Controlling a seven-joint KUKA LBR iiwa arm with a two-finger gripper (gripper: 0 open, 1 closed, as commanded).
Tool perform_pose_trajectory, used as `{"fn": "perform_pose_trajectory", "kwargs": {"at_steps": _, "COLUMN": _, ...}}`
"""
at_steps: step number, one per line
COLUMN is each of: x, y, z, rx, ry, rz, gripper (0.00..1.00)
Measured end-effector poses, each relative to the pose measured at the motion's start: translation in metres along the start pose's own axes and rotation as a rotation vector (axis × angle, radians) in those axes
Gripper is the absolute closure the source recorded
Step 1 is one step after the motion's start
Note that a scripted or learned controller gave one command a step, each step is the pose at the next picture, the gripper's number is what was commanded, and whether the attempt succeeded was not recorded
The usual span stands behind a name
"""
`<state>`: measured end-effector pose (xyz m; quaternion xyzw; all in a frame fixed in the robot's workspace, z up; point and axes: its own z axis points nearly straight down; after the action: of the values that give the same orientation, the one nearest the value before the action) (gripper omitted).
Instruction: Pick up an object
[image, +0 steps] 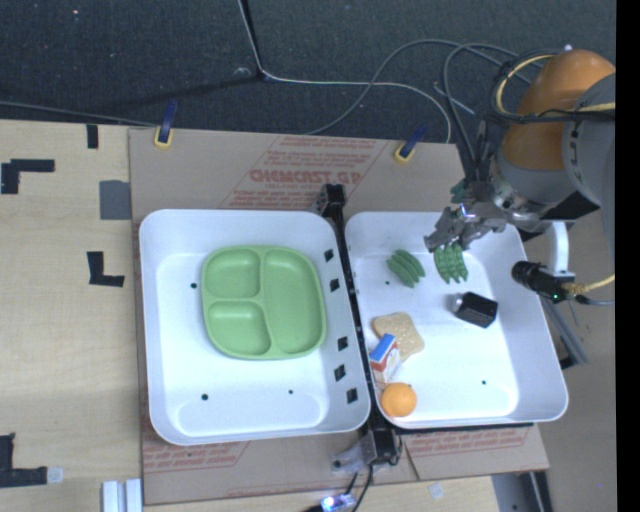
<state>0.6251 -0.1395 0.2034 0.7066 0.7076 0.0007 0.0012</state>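
The right bin (530, 390) holds several objects. A green ridged piece (405, 267) lies near its back left, and a second green piece (452, 263) lies just right of it. My gripper (455, 232) hangs over the bin's back part, directly above and very close to the second green piece; whether they touch is unclear. A black block (474, 308) sits to the right. A tan bread-like slice (399, 331), a small red, white and blue box (383, 351) and an orange (399, 399) lie toward the front left.
The left bin (165, 390) holds a green divided plate (265, 302). A black divider (345, 300) runs between the bins. The arm's orange band (560, 90) and cables stand above the right bin's back right corner.
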Motion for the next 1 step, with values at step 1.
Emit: {"fn": "perform_pose_trajectory", "kwargs": {"at_steps": 1, "x": -0.0049, "y": 0.0015, "z": -0.0438, "rx": -0.001, "ry": 0.0, "rz": 0.001, "gripper": 1.0}}
